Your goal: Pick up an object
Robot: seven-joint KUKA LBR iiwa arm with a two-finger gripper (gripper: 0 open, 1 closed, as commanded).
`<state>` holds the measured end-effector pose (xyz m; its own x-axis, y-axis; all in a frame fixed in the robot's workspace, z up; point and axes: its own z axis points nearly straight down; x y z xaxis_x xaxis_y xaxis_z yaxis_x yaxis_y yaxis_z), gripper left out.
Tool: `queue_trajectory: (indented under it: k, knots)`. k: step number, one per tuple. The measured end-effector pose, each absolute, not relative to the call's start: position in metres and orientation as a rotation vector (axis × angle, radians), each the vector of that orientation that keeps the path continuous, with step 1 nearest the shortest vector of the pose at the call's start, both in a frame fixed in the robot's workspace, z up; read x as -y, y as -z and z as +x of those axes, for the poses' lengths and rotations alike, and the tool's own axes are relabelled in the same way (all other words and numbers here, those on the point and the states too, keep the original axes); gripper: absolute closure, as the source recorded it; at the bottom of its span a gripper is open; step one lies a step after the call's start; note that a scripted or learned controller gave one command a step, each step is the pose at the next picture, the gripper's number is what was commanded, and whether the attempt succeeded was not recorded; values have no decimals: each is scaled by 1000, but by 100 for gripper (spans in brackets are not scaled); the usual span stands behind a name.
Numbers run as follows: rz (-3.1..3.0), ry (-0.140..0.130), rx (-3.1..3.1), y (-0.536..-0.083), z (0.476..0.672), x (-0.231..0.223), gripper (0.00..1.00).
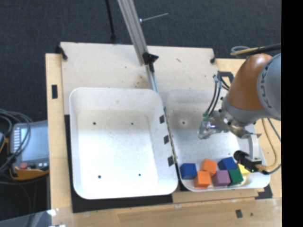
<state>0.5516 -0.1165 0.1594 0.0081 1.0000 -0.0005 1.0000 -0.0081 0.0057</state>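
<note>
Several small blocks lie clustered at the near edge of the right bin [189, 110]: a blue block [188, 170], two orange blocks [209, 165] [203, 178], a purple block [221, 178], a green block [236, 176], another blue block [228, 163] and a yellow piece [244, 168]. My gripper [205, 129] hangs over the middle of the right bin, above and behind the blocks, apart from them. Nothing shows between its fingers. The grey arm with its orange band [246, 86] reaches in from the right.
The left bin [116, 141] sits beside the right one, with a divider edge between them. A slanted metal pole [135, 30] rises from the back of the bench. Cables hang near the wrist, and a control pendant [28, 148] lies at the far left.
</note>
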Motion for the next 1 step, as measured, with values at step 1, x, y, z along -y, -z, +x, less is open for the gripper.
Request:
queue_trajectory:
  k: [1]
  knots:
    - [2219,-6,-2215,-213,558,127,100]
